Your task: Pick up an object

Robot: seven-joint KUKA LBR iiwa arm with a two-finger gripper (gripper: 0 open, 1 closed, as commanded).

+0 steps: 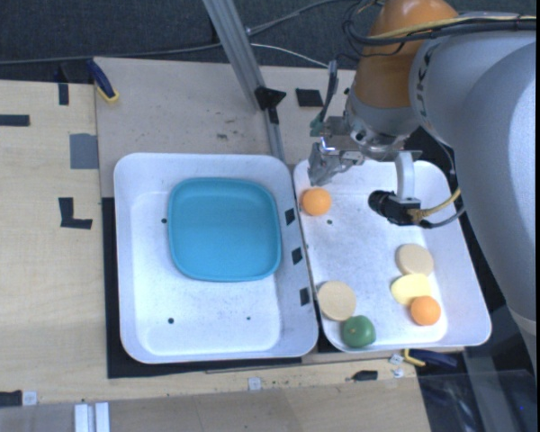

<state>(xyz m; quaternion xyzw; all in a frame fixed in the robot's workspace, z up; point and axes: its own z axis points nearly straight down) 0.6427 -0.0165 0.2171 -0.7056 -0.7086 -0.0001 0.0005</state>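
Pale wooden surface [36, 268] carries two shallow white bins side by side, with bits of dark tape stuck across its left part. Nearest the camera, at about 6 o'clock in the right bin [459, 331], a green ball [358, 331] lies touching a beige disc [337, 300] just above it. Toward 4 o'clock, a small orange ball [424, 310] touches a yellow piece [411, 287], and a second beige disc [415, 259] sits just beyond those. The left bin [135, 250] holds a blue square plate [223, 228] lying flat near its middle. Farther back, at 10 o'clock in the right bin, an orange ball [316, 202] rests close to the wall between the bins. The end effector [325, 171] hangs just above and beyond that ball; whether its fingers are apart or together cannot be told, and nothing shows between them. Beyond it, the grey arm [486, 88] with its orange band [398, 48] reaches in from 2 o'clock.
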